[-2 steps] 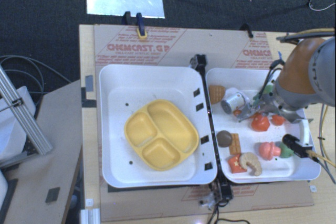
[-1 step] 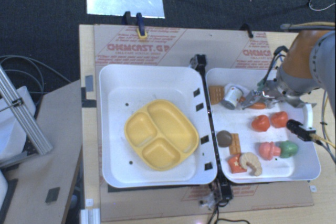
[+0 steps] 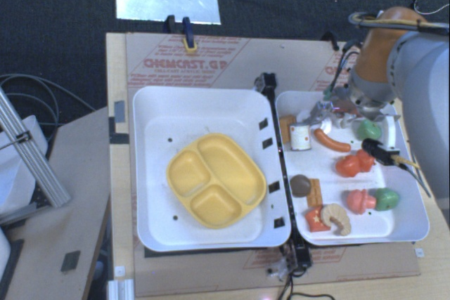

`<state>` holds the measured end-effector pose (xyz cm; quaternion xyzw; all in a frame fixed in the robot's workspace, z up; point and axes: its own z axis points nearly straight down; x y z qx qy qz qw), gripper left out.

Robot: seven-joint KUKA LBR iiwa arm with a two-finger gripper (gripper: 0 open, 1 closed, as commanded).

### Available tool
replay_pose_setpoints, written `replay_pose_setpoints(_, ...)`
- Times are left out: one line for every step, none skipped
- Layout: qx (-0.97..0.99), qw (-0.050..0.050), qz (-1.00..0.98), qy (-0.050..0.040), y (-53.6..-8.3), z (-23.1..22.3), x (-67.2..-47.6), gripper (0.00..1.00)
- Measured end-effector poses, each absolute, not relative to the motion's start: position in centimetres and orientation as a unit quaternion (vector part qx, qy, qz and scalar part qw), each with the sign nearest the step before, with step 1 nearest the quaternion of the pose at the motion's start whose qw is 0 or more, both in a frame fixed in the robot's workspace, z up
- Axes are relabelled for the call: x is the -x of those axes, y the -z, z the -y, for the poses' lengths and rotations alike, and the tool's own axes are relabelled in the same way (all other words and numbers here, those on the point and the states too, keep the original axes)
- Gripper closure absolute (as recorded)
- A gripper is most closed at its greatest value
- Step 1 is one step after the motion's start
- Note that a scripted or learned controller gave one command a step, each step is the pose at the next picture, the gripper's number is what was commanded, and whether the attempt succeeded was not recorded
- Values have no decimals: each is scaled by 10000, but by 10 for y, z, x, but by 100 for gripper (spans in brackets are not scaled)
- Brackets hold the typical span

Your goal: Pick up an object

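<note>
bench (image 3: 211, 56) with two bins: end effector (image 3: 325, 111), grip state indiscernible, lowered over the right bin (image 3: 408, 218) to reach the sausage (image 3: 332, 141).

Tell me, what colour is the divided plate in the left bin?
Yellow. The divided plate shows plainly in the camera view, lying in the white left bin.

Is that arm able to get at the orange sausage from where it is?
Probably yes. The sausage lies uncovered in the right bin, just below the gripper, with nothing on top of it.
</note>
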<state>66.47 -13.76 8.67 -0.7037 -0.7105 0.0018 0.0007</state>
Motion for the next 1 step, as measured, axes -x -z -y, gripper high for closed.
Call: replay_pose_setpoints(7067,-79,7074,40,-239,166,-671,0)
